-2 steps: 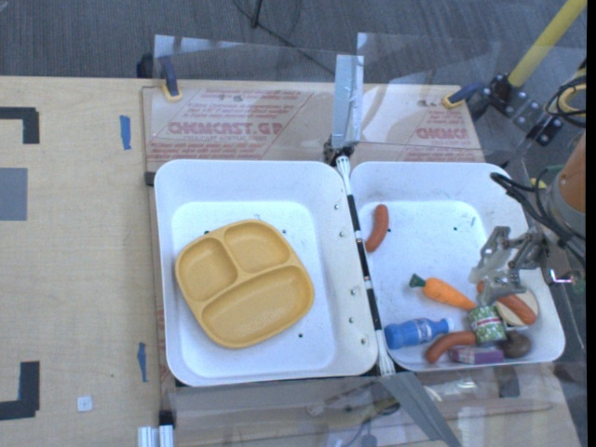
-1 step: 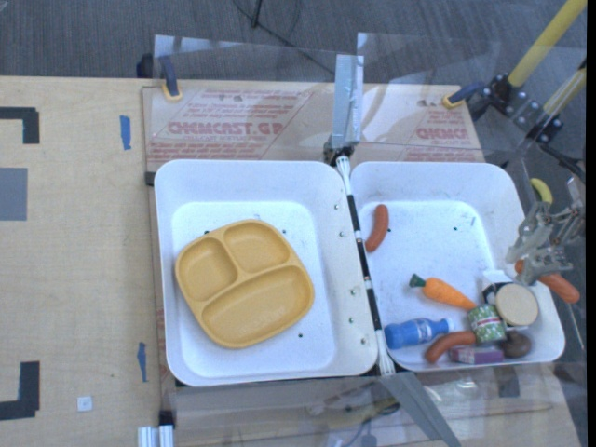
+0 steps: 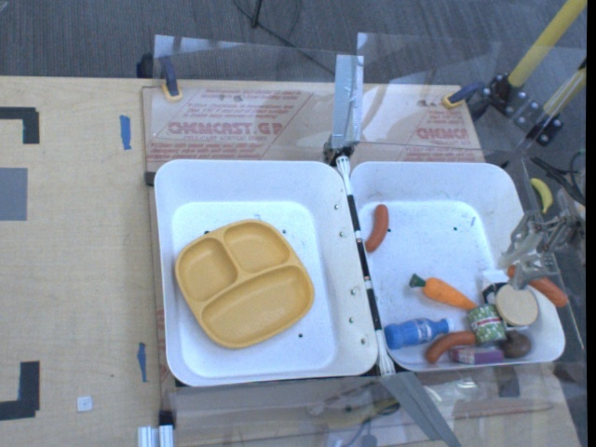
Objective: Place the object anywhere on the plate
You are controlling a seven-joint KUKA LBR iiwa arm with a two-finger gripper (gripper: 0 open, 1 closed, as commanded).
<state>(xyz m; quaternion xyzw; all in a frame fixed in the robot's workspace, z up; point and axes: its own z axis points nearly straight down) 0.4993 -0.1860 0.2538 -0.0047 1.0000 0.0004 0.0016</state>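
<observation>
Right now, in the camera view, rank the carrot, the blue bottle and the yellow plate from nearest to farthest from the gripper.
From the gripper at the right bin's right edge:
1. Carrot, mid right bin.
2. Blue bottle, right bin's near left side.
3. Yellow plate, in the left bin.

Bench setting, seen from above.
Light wooden benchtop (image 3: 74,250) with black and blue tape marks at 9 o'clock; grey carpet floor (image 3: 93,17) across 12 o'clock; printed cardboard sheet (image 3: 233,124) beneath bins.

camera: fixed overhead, slanted down | frames: left bin (image 3: 172,194) centre, right bin (image 3: 503,189) right of frame | range: moderate
</observation>
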